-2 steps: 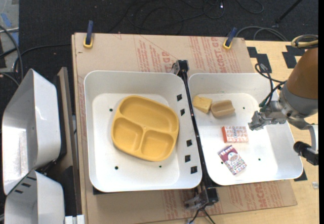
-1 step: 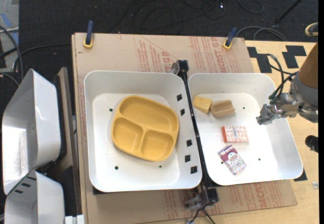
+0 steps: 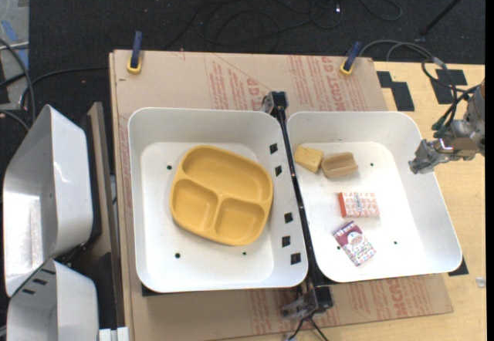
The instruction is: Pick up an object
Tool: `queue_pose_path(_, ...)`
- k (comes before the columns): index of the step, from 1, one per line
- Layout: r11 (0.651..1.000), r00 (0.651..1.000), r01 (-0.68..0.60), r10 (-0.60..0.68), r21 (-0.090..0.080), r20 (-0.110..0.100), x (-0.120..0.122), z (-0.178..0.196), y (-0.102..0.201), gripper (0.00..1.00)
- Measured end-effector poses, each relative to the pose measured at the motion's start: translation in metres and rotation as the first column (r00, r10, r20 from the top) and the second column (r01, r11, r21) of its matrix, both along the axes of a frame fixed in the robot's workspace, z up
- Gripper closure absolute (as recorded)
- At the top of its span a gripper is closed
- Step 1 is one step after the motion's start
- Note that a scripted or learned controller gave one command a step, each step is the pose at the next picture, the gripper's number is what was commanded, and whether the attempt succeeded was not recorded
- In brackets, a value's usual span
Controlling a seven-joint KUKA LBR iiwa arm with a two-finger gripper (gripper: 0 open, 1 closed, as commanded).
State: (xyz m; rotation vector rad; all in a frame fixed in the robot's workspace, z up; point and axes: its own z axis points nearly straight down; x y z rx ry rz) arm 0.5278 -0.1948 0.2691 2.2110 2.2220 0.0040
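The right bin (image 3: 409, 135) holds a yellow sponge-like block (image 3: 309, 158) with a tan block (image 3: 340, 165) touching its right side, a red-and-white packet (image 3: 359, 204) below them, and a small purple-and-white packet (image 3: 354, 244) nearer the front. The left bin (image 3: 147, 146) holds a yellow divided tray (image 3: 221, 194). My gripper (image 3: 427, 157) hangs at the right bin's right rim, well to the right of all the objects, with nothing seen between its fingers.
Both bins rest on a cardboard sheet (image 3: 231, 77) held by blue-and-yellow clamps (image 3: 136, 52) at the back. White containers (image 3: 42, 185) stand off the bench at the left. Cables run across the dark floor behind.
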Motion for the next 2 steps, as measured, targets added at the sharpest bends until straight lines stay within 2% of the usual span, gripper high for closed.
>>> queue_pose_path(1, 1.000, 1.000, 0.000, 0.000, 0.002, -0.005, 0.001, 0.001, 0.000, 1.00)
queue_pose_path(2, 1.000, 1.000, -0.003, 0.003, 0.004, -0.006, 0.002, 0.006, 0.052, 1.00)
